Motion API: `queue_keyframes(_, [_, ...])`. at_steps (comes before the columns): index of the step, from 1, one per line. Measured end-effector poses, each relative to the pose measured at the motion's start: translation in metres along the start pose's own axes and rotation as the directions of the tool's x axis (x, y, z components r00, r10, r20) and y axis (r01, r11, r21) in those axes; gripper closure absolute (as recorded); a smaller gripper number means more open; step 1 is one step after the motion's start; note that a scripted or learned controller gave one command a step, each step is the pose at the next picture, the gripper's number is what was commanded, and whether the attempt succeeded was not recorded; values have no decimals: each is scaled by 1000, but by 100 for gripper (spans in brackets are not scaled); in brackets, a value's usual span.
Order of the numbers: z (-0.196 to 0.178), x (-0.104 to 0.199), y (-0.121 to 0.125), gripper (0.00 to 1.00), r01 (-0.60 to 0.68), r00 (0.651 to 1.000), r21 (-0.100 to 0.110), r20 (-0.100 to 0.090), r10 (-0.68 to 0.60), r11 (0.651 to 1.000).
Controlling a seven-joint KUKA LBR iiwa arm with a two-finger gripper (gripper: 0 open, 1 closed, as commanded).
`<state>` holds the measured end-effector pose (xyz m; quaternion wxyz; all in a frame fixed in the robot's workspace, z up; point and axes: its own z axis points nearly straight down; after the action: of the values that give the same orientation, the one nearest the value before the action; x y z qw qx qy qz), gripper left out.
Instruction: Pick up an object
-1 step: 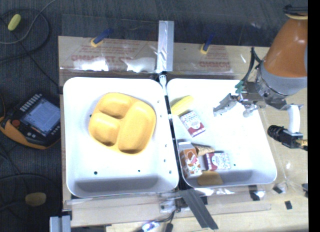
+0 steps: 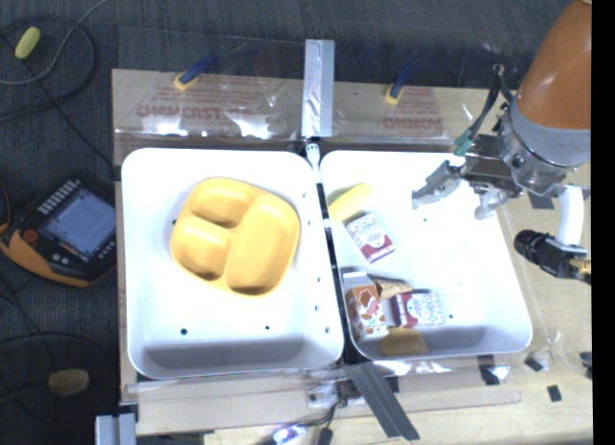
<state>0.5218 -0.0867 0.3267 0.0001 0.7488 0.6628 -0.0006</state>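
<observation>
Pincer (image 2: 459, 190) seen over the right bin (image 2: 500, 270), fingers spread apart, nothing held between them.

Small packets are found in the right bin's left part: a red-and-white carton (image 2: 370, 236) beside a yellow piece (image 2: 348, 197), and, nearer, a brown packet (image 2: 365, 310) touching a dark red carton (image 2: 415, 309). A large yellow lump (image 2: 234, 234) is seated in the left bin (image 2: 144, 270).

A: The light is even and fairly bright; the two shallow white plastic bins (image 2: 288, 357) look almost washed out, with soft grey shadow along their near walls.

B: Glare streaks the clear plastic sheet (image 2: 231, 107) at the back. The dark carpet (image 2: 58, 337) stays dim, and the picture is slightly soft throughout.
</observation>
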Motion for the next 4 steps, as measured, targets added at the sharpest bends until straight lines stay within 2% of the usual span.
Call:
queue_keyframes(1, [144, 20, 22, 0, -31, 1000, 4, -1, 31, 1000])
queue_keyframes(2, [222, -4, 54, 0, 32, 999, 4, -1, -32, 999])
queue_keyframes(3, [213, -4, 54, 100, 32, 999, 6, -2, -32, 999])
queue_keyframes(4, [213, -4, 54, 0, 32, 999, 6, -2, -32, 999])
